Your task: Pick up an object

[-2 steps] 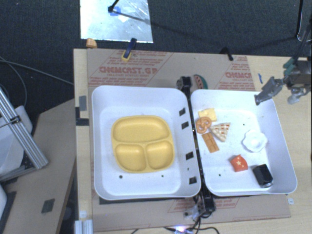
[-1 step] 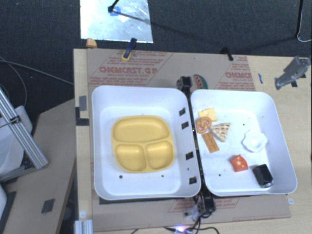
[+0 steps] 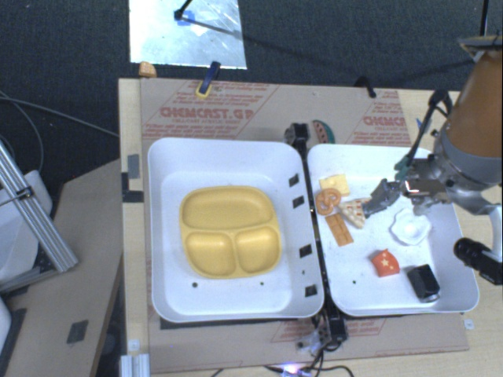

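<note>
My end effector (image 3: pixel 383 197) hangs over the right bin (image 3: pixel 440 298), beside the toy food pieces (image 3: pixel 339 207); I cannot tell its opening. The cardboard (image 3: pixel 259 104) on the bench reads "CHEMCAST GP".

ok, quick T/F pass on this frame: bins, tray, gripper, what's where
1. The yellow divided tray sits in the right bin. False: it sits in the left bin.
2. The red block lies in the right bin. True.
3. The gripper is over the left bin. False: it is over the right bin, next to the cluster of orange and tan pieces.
4. A black object lies near the front right corner of the right bin. True.
5. The white object rests on the yellow divided tray. False: it lies on the right bin's floor, beside the gripper.
</note>
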Controlling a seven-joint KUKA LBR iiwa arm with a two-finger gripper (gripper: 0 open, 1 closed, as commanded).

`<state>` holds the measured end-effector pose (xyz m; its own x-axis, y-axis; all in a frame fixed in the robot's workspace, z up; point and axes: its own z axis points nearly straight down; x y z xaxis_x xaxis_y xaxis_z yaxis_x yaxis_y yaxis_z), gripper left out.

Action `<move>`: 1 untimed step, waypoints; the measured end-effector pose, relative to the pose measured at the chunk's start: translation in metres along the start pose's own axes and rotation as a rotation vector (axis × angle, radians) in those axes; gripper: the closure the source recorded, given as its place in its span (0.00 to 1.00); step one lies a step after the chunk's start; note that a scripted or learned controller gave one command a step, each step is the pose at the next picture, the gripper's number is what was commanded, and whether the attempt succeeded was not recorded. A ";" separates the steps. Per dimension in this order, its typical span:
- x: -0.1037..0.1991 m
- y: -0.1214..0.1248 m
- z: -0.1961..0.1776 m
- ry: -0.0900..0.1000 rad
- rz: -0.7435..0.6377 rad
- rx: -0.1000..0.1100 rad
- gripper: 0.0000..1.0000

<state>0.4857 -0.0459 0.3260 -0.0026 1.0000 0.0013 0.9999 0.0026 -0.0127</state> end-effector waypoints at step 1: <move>0.001 0.013 0.087 -0.001 0.001 -0.005 0.00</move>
<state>0.4976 -0.0450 0.2392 -0.0015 1.0000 0.0005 1.0000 0.0015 -0.0075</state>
